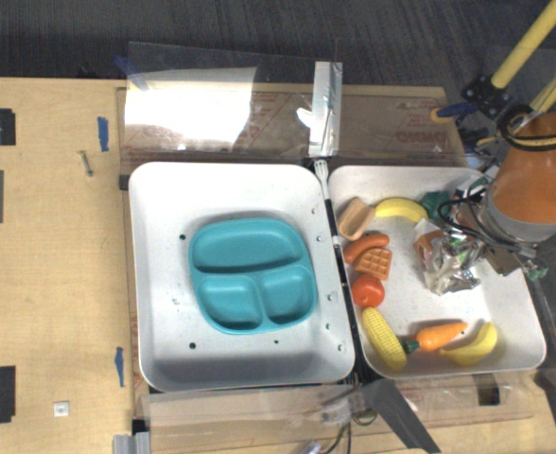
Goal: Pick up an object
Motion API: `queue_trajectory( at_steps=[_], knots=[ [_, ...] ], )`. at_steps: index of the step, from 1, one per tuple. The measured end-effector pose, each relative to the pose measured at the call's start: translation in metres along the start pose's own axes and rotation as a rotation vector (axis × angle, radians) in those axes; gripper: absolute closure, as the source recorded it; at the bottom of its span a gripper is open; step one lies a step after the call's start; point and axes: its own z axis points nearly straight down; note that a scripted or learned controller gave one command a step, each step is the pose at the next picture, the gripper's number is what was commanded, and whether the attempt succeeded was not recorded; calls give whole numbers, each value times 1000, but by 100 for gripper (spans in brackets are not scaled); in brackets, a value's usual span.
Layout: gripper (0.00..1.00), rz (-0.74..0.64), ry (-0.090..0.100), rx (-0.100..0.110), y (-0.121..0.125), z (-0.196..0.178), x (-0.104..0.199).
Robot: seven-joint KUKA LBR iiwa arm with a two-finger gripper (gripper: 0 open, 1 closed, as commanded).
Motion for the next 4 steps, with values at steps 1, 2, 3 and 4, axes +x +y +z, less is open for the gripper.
queue_trajectory(
  at_steps=[1,2,3,4],
  knots=[
    [0,0,1,-1,0,1,0],
    [100,3,-7,3,0,-10,-2],
    [100,91,1,-1,7,-125,-57],
    [0,93,8,-6,7,-120,-55]
  ],
)
